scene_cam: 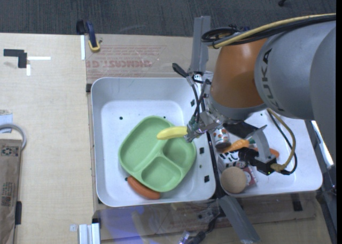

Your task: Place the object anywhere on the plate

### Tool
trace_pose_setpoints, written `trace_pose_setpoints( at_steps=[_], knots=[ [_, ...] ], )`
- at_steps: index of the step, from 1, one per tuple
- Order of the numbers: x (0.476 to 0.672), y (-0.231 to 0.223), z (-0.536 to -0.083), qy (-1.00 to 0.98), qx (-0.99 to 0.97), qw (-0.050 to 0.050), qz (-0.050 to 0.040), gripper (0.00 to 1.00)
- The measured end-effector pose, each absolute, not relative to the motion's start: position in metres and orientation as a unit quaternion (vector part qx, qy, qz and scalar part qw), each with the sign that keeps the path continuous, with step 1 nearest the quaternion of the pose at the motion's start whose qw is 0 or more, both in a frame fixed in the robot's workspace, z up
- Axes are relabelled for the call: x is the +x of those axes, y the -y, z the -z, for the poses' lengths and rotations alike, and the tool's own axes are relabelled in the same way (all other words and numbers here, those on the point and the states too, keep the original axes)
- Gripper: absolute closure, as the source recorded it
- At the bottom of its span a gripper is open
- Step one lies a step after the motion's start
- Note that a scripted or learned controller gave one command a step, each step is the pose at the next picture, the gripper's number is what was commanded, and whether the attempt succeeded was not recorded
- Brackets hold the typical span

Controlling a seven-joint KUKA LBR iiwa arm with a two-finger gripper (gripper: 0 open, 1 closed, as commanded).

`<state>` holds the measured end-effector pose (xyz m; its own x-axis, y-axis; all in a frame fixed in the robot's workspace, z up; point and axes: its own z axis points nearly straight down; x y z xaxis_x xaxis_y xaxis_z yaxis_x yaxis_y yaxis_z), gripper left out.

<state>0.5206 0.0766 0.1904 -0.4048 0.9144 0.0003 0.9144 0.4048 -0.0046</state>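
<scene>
Currently the gripper [188,132] pinches a yellow banana [171,132] at its right end, above the green plate [155,154]. An orange sausage [142,188] lies beside the plate's lower edge in the left bin [107,130].

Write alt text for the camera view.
A gripper holds a yellow banana over the upper right part of a green divided plate in the left white bin. An orange sausage-like object lies by the plate's lower edge.
</scene>
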Motion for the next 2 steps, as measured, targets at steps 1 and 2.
trace_pose_setpoints(
  at_steps=[1,2],
  knots=[
    [0.501,-0.122,-0.238,0.881,-0.474,0.000,-0.0008,1.00],
    [0.538,-0.171,-0.234,0.826,-0.564,0.000,-0.0021,1.00]
  ],
)
